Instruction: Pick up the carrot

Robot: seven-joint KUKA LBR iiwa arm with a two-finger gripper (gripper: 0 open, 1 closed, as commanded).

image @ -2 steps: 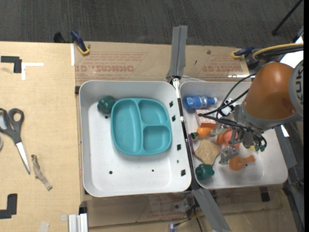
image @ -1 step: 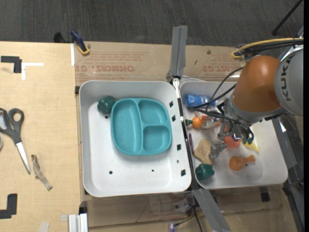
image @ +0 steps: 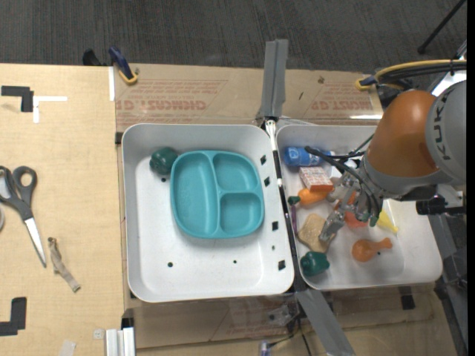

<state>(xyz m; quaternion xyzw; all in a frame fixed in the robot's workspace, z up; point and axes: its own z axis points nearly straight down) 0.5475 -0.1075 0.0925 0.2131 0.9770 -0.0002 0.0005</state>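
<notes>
The carrot [image: 316, 194] is a small orange piece lying in the right bin [image: 415, 273], near its left wall and just below a pink and white box [image: 314, 176]. My gripper [image: 338, 219] hangs low over the middle of this bin, just right of and below the carrot, above a tan bread slice [image: 312, 231]. Nothing shows as held in it. The arm's orange band [image: 401, 136] covers the bin's upper right part.
Around the gripper in the right bin lie a blue item [image: 300, 156], a red piece [image: 357, 222], a yellow piece [image: 387, 222], an orange gourd-shaped toy [image: 368, 250] and a dark green toy [image: 315, 262]. The left bin [image: 148, 273] holds a teal divided plate [image: 217, 193] and a green toy [image: 162, 160].
</notes>
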